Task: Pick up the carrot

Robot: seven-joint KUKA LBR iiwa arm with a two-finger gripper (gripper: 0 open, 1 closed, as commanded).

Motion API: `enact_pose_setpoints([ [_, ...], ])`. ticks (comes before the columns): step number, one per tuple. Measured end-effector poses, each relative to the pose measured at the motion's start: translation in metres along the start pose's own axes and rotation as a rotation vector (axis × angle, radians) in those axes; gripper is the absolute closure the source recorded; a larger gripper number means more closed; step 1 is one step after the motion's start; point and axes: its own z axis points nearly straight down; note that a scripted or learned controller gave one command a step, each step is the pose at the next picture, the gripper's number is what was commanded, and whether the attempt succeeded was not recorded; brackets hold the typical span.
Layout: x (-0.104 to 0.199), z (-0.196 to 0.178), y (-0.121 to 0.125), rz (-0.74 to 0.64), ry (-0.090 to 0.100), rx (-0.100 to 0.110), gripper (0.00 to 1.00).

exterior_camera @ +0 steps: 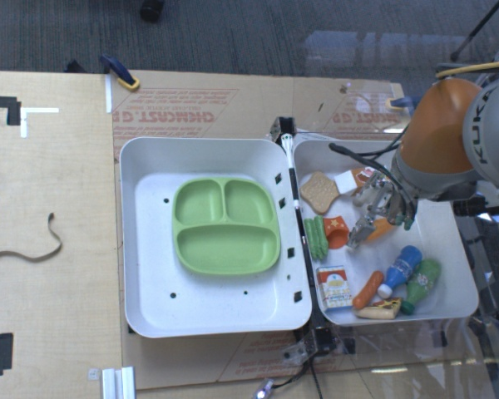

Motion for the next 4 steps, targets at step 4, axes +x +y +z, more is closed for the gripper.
enact_pose_setpoints([
  [4,0.032,-0.100,0.063,-0.294,0.000,-0.003,1.00],
])
